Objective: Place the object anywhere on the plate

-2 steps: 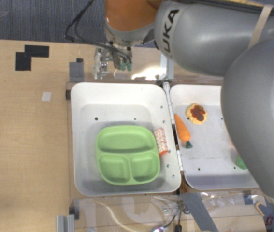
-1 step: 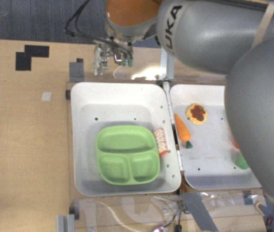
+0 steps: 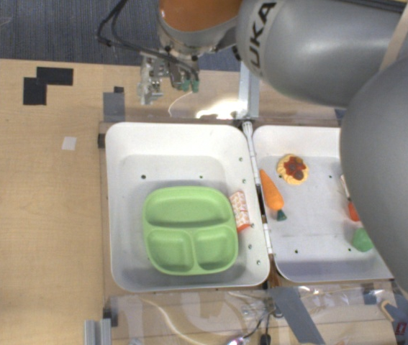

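A green divided plate (image 3: pixel 189 228) lies in the left bin (image 3: pixel 128 164), toward its front. A small red-and-white patterned packet (image 3: pixel 239 210) rests against the plate's right rim, beside the wall between the bins. In the right bin (image 3: pixel 319 264) an orange carrot (image 3: pixel 271 192) lies near the left wall, with a small round pizza toy (image 3: pixel 293 169) behind it. My gripper (image 3: pixel 168 83) hangs over the bench just beyond the left bin's far edge, open, with nothing between its fingers.
A green lump (image 3: pixel 363 241) and a red-orange piece (image 3: pixel 351 211) lie at the right bin's right side, partly hidden by the grey arm (image 3: pixel 347 49). Black marks (image 3: pixel 45 83) sit on the bench at far left.
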Robot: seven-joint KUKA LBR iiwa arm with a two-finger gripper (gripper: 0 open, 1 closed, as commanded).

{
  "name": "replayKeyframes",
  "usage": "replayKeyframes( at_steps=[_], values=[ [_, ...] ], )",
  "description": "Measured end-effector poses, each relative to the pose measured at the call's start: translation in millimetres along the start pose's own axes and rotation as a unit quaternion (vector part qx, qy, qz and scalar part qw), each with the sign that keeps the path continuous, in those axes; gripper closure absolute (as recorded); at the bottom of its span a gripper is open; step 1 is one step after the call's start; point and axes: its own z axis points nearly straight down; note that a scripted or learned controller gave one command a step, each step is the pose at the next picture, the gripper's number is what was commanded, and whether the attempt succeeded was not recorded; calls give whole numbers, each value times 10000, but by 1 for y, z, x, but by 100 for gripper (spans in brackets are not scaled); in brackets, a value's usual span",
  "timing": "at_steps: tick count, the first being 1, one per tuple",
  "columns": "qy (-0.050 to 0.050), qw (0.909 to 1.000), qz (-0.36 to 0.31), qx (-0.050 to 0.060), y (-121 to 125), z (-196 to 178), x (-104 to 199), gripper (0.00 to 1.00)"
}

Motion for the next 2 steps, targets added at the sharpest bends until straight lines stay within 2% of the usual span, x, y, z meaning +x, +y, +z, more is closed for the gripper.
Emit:
replayKeyframes(
  at_steps=[1,2],
  values=[
    [-61,10000,0,-17,1,-14,-3,100],
    [371,9830,1784,212,-4,-86,6,100]
  ],
)
